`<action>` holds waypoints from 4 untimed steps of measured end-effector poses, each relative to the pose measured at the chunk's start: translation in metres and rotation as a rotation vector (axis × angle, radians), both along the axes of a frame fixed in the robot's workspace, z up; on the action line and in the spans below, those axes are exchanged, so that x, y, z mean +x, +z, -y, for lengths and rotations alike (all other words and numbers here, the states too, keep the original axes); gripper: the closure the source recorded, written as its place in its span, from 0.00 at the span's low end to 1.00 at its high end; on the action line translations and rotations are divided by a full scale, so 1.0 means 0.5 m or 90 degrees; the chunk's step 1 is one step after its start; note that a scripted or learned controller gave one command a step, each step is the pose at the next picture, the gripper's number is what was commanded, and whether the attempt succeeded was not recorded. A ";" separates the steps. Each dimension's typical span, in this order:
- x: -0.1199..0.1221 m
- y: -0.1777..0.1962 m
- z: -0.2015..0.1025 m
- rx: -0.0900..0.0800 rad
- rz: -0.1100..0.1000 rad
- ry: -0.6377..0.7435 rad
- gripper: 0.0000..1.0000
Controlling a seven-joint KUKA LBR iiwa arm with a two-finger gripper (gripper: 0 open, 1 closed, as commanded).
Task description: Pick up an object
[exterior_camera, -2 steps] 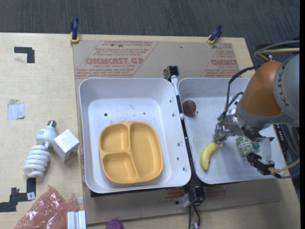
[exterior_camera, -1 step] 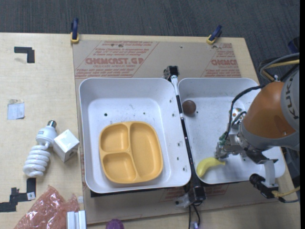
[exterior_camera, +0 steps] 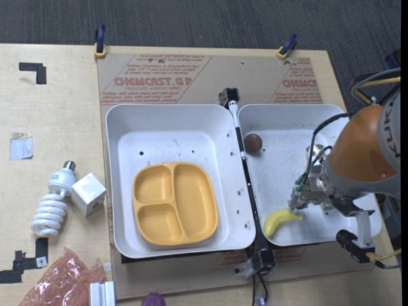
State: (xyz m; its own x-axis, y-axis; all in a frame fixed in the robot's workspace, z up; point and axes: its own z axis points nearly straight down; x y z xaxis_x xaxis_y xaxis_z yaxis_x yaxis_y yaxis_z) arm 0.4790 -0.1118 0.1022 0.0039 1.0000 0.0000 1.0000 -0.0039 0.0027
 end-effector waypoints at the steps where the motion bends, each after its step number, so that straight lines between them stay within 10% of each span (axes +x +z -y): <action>1: 0.128 0.005 -0.038 0.000 -0.001 0.002 1.00; 3: 0.203 -0.017 0.211 0.006 -0.001 0.006 1.00; 4: 0.309 0.095 0.136 -0.001 -0.001 0.004 1.00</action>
